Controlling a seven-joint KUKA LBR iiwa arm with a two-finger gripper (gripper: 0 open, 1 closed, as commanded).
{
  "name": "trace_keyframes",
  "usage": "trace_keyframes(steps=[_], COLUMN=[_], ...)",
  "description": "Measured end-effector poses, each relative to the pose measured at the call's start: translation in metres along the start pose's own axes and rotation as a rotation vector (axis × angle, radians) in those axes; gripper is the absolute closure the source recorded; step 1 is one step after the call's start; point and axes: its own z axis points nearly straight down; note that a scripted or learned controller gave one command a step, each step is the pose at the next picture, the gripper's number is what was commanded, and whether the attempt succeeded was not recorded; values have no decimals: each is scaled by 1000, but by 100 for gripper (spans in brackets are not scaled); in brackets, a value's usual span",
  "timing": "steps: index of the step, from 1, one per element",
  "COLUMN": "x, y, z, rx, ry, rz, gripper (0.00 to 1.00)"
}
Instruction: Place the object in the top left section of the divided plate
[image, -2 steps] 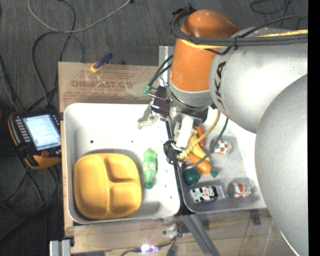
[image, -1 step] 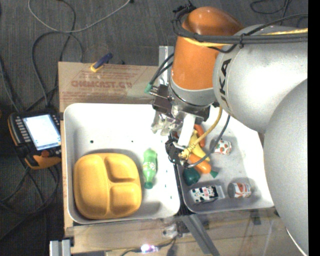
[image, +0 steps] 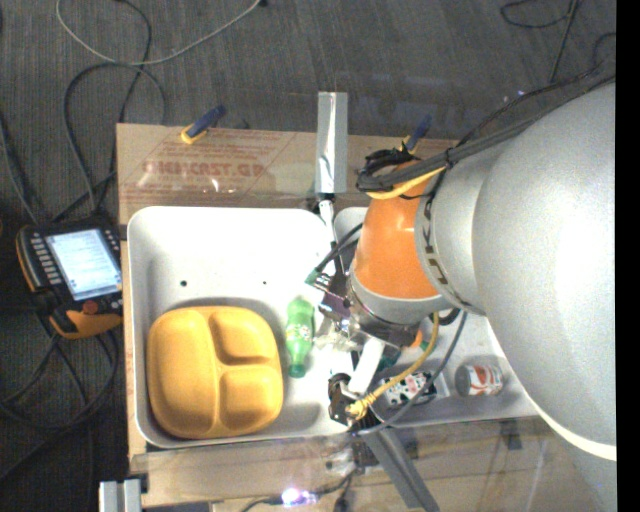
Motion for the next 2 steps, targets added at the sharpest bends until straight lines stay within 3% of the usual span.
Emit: trace_keyframes(steps=[1,2], x=[53,104], y=[-30,12], z=[-27,-61], rx=[-2,-7], ry=[0,-2], rz=[-132,-116], gripper=[100,100])
